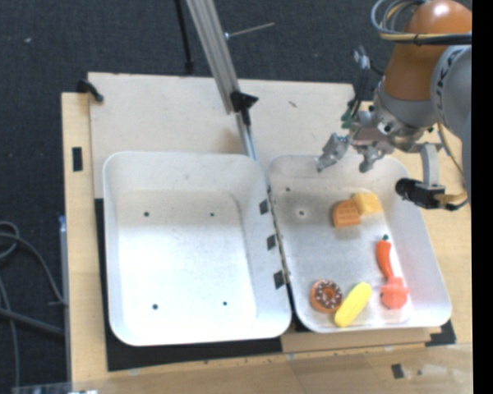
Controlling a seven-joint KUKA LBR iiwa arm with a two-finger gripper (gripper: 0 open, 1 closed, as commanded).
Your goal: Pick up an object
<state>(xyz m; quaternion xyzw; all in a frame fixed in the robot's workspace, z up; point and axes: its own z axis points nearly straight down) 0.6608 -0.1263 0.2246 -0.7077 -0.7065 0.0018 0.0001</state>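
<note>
Low in the right bin [411, 220], a banana [352, 304] lies touching a donut [324, 295] near the front rim; a carrot [388, 273] hugs the right wall, bread [354, 208] sits mid-bin. Pincer [346, 158] hangs spread wide, holding nothing, over the far rim. Left bin [181, 245] offers open floor.

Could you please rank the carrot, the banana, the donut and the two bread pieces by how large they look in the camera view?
1. Carrot, longest.
2. Banana, a little shorter.
3. Donut and the two bread pieces: these look about alike, too close to rank.
</note>
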